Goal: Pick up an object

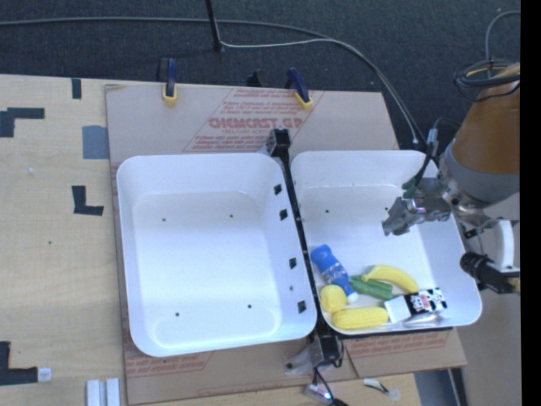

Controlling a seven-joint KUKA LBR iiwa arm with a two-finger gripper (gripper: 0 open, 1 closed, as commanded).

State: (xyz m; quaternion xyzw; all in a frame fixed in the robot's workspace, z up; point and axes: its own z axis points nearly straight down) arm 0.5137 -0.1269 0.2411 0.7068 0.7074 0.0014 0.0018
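My gripper [399, 222] hangs over the right bin [355, 184], near its right wall, above and to the right of the objects. At the bin's front lie a blue bottle [328, 266], a yellow banana [392, 276], a green piece [372, 288], a yellow corn cob [360, 317], a small yellow item [333, 299] and a white, black and red box [420, 304]. Nothing shows between the fingers.
The left bin [203, 252] sits beside the right one, split by a black divider [292, 227]. Both rest on a cardboard sheet [245, 121] held by two clamps at the back. A cable runs across the dark floor behind.
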